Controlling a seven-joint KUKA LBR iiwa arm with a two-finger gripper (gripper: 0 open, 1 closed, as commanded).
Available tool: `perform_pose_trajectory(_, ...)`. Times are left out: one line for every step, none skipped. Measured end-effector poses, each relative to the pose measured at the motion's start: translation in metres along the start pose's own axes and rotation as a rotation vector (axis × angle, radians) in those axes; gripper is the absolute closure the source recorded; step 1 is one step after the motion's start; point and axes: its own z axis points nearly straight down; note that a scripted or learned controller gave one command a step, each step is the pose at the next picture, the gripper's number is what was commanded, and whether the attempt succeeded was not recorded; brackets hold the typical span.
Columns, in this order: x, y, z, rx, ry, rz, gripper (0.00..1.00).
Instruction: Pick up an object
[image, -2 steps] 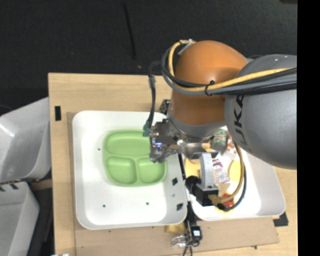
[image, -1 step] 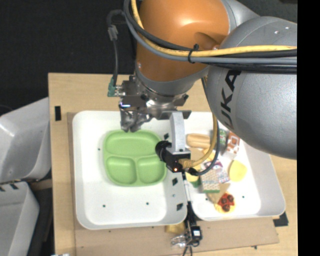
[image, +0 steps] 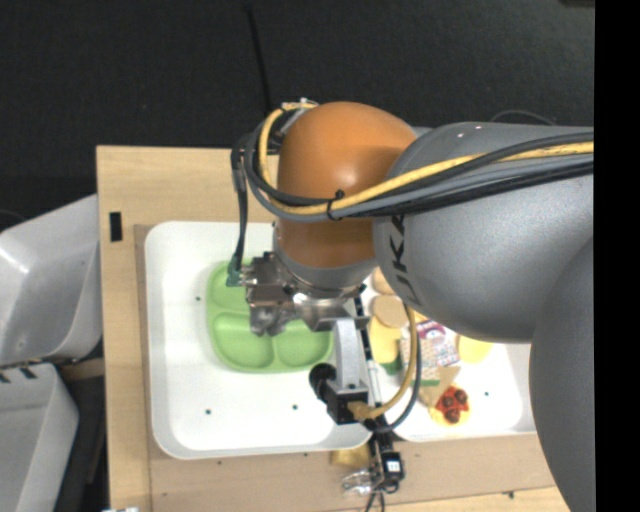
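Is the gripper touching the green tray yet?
Cannot tell. In the camera view the gripper sits over the green tray in the left bin, but the wrist hides its tips, so neither contact nor a gap shows.

We get one fixed camera, mounted above the bench (image: 120, 300), looking down at a slant. The bench's far edge sits toward 12 o'clock, its near edge toward 6. We see the left bin (image: 180, 340) almost whole around centre-left, the right bin (image: 500, 400) partly covered toward 4 o'clock. The arm (image: 480, 230) comes in from 3 o'clock and sits close under the lens, so its orange band (image: 340, 160) looms large at centre. Dark floor fills 12 o'clock. We have no second view, so nothing overlaps.
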Motion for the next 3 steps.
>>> perform_pose_trajectory(0.016, -0.007, -0.256, -0.012, 0.004, -0.013, 1.00)
perform_pose_trajectory(-0.080, -0.006, -0.183, -0.006, 0.002, 0.008, 1.00)
perform_pose_trajectory(-0.146, -0.005, -0.156, -0.012, 0.004, 0.005, 1.00)
